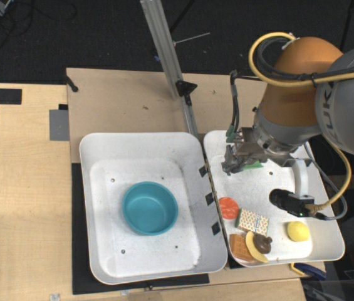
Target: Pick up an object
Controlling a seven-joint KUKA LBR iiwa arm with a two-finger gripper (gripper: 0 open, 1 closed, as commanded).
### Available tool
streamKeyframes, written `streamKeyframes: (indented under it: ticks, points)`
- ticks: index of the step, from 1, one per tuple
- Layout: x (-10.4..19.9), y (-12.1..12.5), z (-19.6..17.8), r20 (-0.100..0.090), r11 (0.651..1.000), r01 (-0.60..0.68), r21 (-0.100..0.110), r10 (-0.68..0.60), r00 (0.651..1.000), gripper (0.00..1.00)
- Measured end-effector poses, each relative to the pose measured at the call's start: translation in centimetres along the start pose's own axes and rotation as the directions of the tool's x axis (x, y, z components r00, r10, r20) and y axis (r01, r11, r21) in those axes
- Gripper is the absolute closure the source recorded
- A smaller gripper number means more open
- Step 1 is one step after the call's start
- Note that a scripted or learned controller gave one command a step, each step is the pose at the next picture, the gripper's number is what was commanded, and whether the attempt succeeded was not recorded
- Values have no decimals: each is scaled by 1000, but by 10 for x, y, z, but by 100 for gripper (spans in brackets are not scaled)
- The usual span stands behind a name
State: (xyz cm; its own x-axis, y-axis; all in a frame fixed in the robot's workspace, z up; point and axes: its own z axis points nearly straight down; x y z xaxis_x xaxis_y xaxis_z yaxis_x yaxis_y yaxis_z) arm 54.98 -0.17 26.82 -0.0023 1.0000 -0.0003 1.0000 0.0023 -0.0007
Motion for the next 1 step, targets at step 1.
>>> streamKeyframes:
  ticks: [1]
  points:
    - [45,22,22,0,1000,0,2,0,1000,100]
